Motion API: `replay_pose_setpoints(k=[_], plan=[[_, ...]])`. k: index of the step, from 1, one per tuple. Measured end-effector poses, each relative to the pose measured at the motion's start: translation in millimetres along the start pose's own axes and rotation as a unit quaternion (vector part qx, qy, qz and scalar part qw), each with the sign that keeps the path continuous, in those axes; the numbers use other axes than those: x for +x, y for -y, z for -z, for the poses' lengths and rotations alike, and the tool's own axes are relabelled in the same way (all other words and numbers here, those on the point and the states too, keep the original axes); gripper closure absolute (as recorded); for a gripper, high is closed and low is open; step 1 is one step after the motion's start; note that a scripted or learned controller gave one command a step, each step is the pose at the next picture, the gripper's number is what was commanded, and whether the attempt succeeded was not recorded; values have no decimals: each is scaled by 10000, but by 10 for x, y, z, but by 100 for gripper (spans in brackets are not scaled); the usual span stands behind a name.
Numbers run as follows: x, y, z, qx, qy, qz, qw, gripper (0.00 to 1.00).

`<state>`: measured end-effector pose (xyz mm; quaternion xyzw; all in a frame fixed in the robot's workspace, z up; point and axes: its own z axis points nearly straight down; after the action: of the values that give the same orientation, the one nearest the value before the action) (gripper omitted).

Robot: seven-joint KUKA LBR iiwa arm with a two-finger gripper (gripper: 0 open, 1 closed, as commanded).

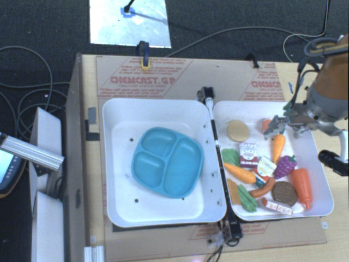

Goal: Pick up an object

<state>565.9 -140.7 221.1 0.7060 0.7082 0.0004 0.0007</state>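
My gripper (pixel 284 129) hangs over the far right part of the right bin (pixel 326 201), with its fingers spread and nothing between them. Just below it lies a small orange carrot (pixel 278 146). A red object (pixel 265 124) sits at its left finger. Also in this bin are a tan round biscuit (pixel 238 130), a red and white carton (pixel 248 154), purple grapes (pixel 283 166), a large carrot (pixel 302 187), a brown patty (pixel 284 193) and a sausage (pixel 263 188).
The left bin (pixel 117 146) holds a blue divided plate (pixel 168 161). A black clamp bar (pixel 217 146) runs between the bins. More toy food, such as a green vegetable (pixel 230 157) and green beans (pixel 246 198), crowds the right bin's left side.
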Motion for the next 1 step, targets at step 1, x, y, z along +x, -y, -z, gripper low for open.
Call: replay_pose_setpoints(k=[1], plan=[[-225, -308, -1230, -31, 11, -9, 10000, 0]])
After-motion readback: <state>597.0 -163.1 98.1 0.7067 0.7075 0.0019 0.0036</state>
